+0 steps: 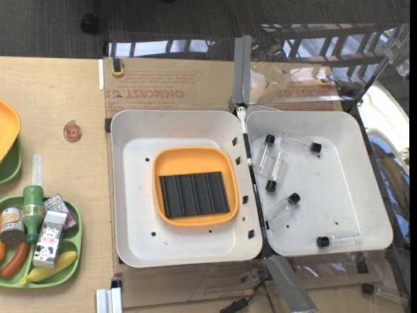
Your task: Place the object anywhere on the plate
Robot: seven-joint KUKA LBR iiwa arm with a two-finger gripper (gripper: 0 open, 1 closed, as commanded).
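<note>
The things I was likely meant to pick from were the clear vials with black caps, and all five that I could count lay on their sides on the floor of the right bin [352, 175]. Two vials [267, 152] [277, 167] lay close together near the bin's left wall. A third [298, 142] lay just behind them toward the back. A fourth [283, 208] lay tilted lower down, and the fifth [340, 240] lay along the front wall, well apart from the rest. None was lifted, and none was on its way across.

The orange plate [195, 158] sat in the middle of the left bin [130, 175], on the far side of the two walls where the bins met. A dark ribbed slab [195, 194] covered most of its floor, leaving the orange rim bare around it. I could not tell whether that slab was part of the plate or a thing set on it. I saw no vial on it.

So I judged the task hardly begun: a vial had yet to be picked, carried left over the walls and set down on the plate. Every step of that was left.

Farther left, on the wooden bench, a green tray [65, 266] of toy food stood apart from all this.
</note>
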